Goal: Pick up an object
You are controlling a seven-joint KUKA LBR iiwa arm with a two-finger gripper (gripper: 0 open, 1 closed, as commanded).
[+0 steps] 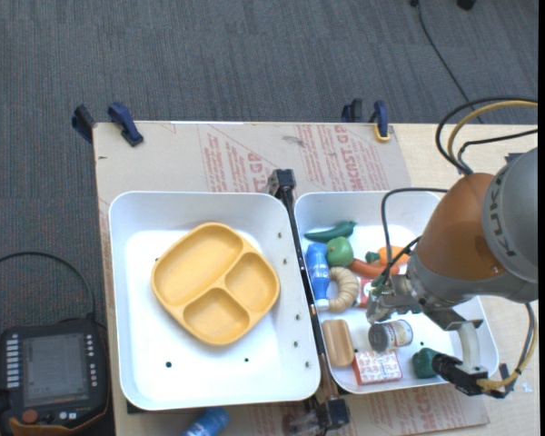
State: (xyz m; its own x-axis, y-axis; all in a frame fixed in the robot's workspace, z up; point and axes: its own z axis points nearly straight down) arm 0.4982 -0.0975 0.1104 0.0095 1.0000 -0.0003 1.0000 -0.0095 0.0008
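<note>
Gripper [379, 309] low in the right bin [392, 200], directly above the small can [390, 335]; finger state indeterminate. Judged: nothing lifted, grasp outstanding.

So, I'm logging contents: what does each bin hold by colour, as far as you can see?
Left bin:
Yellow: 1, tray
Right bin:
Green: 3
Blue: 1
Orange: 1
Tan: 2
Red box: 1
Can: 1
Total: 10; arm may hide more.

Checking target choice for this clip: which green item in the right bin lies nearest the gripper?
The dark green round piece near the right bin's front edge, beside the gripper. The green pepper and long green pod lie farther back.
</note>
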